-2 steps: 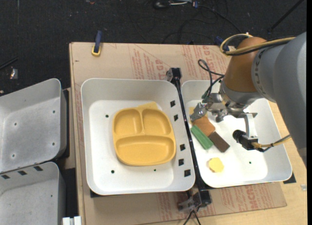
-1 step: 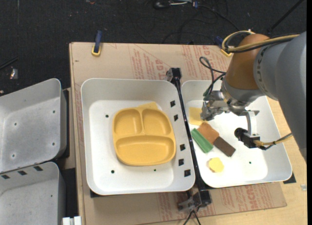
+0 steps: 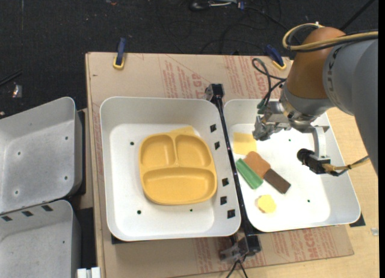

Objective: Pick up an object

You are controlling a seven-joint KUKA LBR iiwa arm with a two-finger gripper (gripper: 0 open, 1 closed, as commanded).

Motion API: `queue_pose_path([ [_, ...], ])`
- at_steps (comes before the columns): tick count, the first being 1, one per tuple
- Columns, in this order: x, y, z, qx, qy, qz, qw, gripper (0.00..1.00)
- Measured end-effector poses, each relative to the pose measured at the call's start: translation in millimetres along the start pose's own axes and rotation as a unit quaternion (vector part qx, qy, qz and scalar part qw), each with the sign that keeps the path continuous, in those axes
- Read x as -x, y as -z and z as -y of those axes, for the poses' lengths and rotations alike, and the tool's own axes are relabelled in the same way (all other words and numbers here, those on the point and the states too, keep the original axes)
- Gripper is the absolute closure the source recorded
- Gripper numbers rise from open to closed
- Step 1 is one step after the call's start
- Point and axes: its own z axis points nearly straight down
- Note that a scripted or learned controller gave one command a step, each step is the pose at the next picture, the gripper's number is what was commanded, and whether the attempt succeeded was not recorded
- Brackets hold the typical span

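Note:
The right bin (image 3: pixel 313 210) holds a pale yellow block (image 3: pixel 243 144) near its left wall, a green bar (image 3: pixel 248 173), a brown rounded piece (image 3: pixel 258 162), a dark brown bar (image 3: pixel 277 181) and a small yellow lump (image 3: pixel 266 204). My gripper (image 3: pixel 263 129) hangs over the upper left part of this bin, just right of and above the pale yellow block. Nothing shows between its fingers.
The left bin (image 3: pixel 120 210) carries a yellow divided tray (image 3: pixel 178 168). A black divider (image 3: pixel 225 150) runs between the bins. Grey metal panels (image 3: pixel 36 150) lie off the bench to the left. Blue clamps (image 3: pixel 120 53) sit on the cardboard's far edge.

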Motion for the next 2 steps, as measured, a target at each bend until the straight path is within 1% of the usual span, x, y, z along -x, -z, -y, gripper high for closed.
queue_pose_path([
  [1, 8.2, 51.5, 5.4, 0.000, -0.002, 0.000, 1.0000, 1.00],
  [2, 8.5, 98.3, 3.8, 0.001, 0.000, 0.000, 1.0000, 1.00],
])
